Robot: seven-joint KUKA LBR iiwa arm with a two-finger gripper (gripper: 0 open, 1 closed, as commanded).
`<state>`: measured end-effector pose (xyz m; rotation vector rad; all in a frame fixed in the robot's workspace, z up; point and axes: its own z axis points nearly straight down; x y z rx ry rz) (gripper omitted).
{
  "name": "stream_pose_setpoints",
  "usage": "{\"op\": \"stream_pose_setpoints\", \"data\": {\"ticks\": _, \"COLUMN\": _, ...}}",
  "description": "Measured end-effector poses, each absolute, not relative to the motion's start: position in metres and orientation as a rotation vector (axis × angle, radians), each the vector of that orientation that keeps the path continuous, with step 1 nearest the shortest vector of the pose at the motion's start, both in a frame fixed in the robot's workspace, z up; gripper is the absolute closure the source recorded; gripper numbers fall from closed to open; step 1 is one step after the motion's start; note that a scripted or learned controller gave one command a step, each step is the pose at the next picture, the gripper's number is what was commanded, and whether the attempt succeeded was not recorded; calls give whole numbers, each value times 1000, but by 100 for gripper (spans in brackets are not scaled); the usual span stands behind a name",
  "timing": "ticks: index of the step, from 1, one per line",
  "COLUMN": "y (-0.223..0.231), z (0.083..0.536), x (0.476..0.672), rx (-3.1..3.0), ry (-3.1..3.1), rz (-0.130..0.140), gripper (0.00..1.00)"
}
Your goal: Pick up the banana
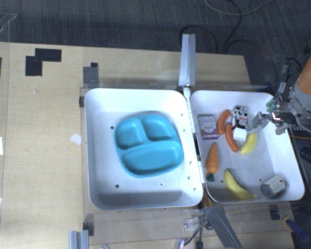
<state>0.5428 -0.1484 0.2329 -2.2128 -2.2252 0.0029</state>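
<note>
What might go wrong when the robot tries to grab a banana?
1. The pincer sits right above the upper banana, which lies against a hot dog and a small white block. It might pinch one of those instead.
2. A second banana lies near the bin's front wall, so the pick could go either way.
3. Bananas are curved and smooth, so one could slip out.

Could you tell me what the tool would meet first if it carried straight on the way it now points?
Probably the upper banana: the tool points left and down toward it in the right bin. Depth is unclear.
</note>
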Motion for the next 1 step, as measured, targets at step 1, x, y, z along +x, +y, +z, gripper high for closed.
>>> {"op": "stream_pose_setpoints", "data": {"ticks": 1, "y": -153, "z": 92, "x": 532, "rx": -2097, "ry": -2337, "rz": 0, "gripper": 0}}
